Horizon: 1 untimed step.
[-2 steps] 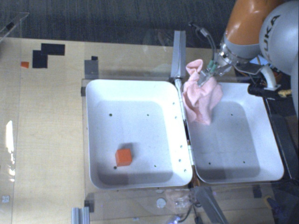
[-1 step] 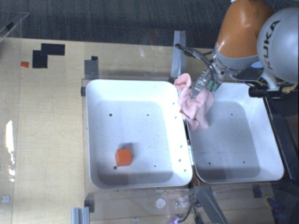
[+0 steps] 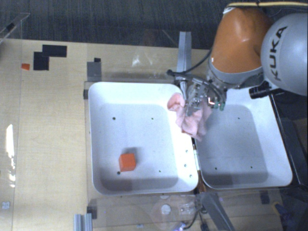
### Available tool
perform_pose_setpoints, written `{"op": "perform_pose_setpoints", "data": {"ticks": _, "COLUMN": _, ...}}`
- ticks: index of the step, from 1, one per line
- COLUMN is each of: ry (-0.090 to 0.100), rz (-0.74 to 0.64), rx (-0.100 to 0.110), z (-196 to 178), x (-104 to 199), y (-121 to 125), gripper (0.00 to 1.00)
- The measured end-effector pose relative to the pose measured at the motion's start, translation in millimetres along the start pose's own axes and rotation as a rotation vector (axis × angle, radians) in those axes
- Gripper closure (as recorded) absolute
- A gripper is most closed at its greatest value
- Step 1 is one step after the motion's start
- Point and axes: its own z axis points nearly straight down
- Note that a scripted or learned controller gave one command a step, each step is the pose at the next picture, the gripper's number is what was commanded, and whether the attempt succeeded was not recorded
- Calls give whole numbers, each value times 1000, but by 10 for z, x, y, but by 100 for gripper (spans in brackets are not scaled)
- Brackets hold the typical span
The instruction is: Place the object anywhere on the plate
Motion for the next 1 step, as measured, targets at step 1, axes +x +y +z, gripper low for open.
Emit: {"op": "perform_pose_setpoints", "data": {"ticks": 1, "ry": 0, "rz": -199, "rx": -1, "z": -93, "x": 384, "y": 313, "gripper": 100}}
